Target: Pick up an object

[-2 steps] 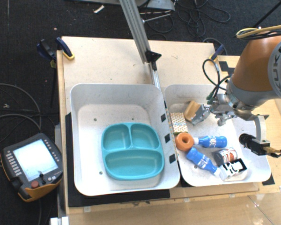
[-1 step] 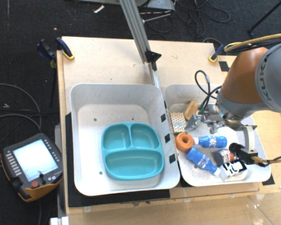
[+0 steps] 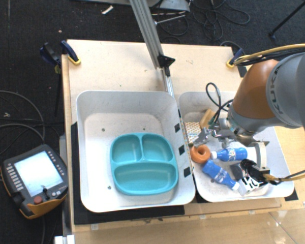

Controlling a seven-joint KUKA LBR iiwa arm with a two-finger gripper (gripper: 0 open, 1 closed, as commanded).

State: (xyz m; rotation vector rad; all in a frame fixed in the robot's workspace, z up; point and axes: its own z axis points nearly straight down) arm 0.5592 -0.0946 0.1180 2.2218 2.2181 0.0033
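In the right bin (image 3: 279, 151) lie several small objects. An orange ring (image 3: 200, 153) rests near the bin's left wall. A blue and white bottle (image 3: 232, 154) lies on its side to the right of the ring. A blue packet (image 3: 216, 173) lies below them, beside a black and white item (image 3: 249, 180). My gripper (image 3: 209, 134) is low in this bin, just above the orange ring and next to a tan block (image 3: 207, 117). The wrist hides what is under it.
The left bin (image 3: 91, 136) holds a teal divided plate (image 3: 142, 164). A patterned mesh piece (image 3: 192, 130) lies by the wall between the bins. A metal pole (image 3: 150, 29) slants down to the back of the bins. A teach pendant (image 3: 33, 179) lies off the bench on the left.
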